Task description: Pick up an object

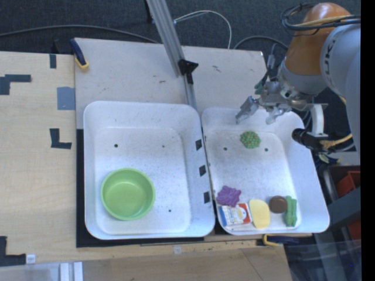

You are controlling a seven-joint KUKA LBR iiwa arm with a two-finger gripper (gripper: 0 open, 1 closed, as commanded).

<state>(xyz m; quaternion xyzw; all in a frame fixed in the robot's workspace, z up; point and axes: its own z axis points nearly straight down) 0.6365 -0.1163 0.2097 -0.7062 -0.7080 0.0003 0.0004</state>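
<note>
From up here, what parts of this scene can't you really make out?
- Small print on the red and white packet, camera view: too small to read.
- The brown round thing: too blurred to identify.
- The green item beside it: shape unclear, partly against the right bin's rim.
- The arm: cut off by the view's right side.
- Underside of the gripper: hidden by its own body.
</note>
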